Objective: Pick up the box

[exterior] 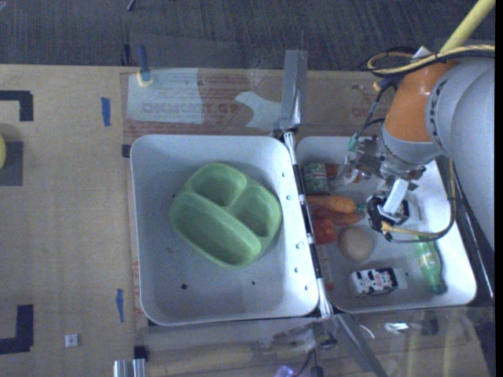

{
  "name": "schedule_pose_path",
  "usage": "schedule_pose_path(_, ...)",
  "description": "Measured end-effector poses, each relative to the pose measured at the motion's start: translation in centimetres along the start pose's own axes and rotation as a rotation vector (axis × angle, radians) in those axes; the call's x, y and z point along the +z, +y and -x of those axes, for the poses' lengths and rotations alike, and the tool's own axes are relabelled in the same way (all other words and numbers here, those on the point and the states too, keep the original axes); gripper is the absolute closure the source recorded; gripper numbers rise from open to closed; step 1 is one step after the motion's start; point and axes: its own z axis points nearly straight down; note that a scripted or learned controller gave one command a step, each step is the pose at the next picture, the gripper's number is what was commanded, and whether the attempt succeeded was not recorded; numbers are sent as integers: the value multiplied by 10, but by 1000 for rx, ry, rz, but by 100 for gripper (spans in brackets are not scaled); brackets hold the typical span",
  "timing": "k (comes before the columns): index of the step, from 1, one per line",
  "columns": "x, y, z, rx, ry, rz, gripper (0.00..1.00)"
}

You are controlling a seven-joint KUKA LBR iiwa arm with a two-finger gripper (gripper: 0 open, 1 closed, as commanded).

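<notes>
Plainly rectangular, the box [373, 280] (black, white) lies in the right bin [460, 278].

A small black-and-white box [372, 281] lies flat on the floor of the right-hand white bin [416, 295], near its front wall, long side slightly askew, untouched.

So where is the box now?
In the camera view, the box lies in the right-hand bin, near its lower edge, below the beige round object and left of the green bottle.
</notes>
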Motion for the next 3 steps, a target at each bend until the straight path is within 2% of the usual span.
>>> schedule_pose_path(1,-2,24,-11,30,-8,-33,0)
schedule_pose_path(2,-4,27,-6,191,1,-43,0)
schedule_pose_path(3,-19,32,-10,190,6,-20,100)
